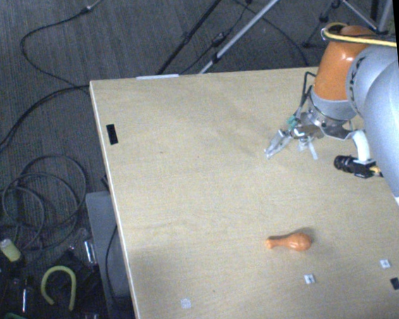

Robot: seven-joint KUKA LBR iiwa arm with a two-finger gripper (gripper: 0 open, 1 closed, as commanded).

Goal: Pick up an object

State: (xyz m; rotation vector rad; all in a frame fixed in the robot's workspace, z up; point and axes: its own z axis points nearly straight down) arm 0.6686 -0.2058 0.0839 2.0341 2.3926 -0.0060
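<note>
Floor, left: you see black cables point(33, 194) in loops on the dark carpet; a green hook-shaped tool point(56, 283) lies under them; none of this is part of the task.

Bench: a pale wooden top point(189, 192) takes the middle of the view; a small black mark point(112, 134) sits near its left edge; some small tags point(309, 278) lie near the lower right.

Object: one orange thing point(290, 241), like a small gourd, lies flat on the bench in the lower middle-right; it is alone, nothing touches it; its thin neck points to the left and its round bulb is on the right, so the long axis runs almost left to right in the view.

Gripper: the gripper point(290, 141) hangs over the bench at the upper right, at the end of the arm point(378, 101); its two fingers point(276, 147) look spread apart, pointing down and to the left; nothing is between them.

Relation: the object lies below the gripper in the view, toward the near edge of the bench, and only a little to the left; the two are well apart.

Next move, as I judge: you must bring the gripper toward the near edge and then down; I think it is better to close across the short side, at the bulb or just beside the neck; the round shape may roll if only one finger touches it first.
</note>
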